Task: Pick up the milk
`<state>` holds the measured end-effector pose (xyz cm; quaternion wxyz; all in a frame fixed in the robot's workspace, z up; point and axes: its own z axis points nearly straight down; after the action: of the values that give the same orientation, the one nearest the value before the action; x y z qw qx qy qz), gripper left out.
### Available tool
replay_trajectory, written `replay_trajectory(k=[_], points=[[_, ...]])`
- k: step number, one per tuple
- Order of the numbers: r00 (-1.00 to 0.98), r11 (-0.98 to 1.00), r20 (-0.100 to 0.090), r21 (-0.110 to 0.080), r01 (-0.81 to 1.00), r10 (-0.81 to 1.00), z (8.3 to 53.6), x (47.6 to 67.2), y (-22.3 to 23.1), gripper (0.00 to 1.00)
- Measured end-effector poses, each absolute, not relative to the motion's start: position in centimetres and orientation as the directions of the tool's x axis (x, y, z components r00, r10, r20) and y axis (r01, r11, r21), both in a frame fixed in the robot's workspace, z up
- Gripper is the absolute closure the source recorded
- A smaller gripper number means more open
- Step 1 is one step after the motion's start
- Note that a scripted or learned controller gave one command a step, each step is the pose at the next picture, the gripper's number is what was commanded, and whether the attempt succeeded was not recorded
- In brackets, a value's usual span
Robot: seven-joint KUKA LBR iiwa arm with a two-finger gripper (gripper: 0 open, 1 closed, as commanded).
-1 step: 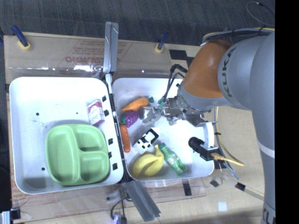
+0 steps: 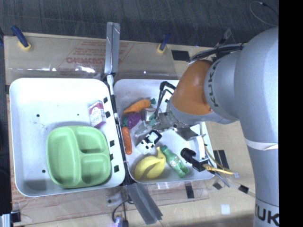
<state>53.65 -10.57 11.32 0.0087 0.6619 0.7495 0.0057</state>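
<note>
The milk is a small red and white carton. It lies in the left bin near its right wall, just above the green tray. My gripper hangs low over the middle of the right bin, right of the carton and across the wall between the bins. It is beside a carrot and a purple item, and nothing can be made out in it.
A green divided tray fills the lower part of the left bin. The right bin holds a carrot, a purple item, a sausage, a black-and-white object, a banana and a green bottle.
</note>
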Motion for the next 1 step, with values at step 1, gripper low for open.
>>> replay_trajectory(k=[1], points=[[-0.145, 0.145, 0.000, 0.000, 0.989, 0.989, 9.16, 50.94, -12.21, 0.00]])
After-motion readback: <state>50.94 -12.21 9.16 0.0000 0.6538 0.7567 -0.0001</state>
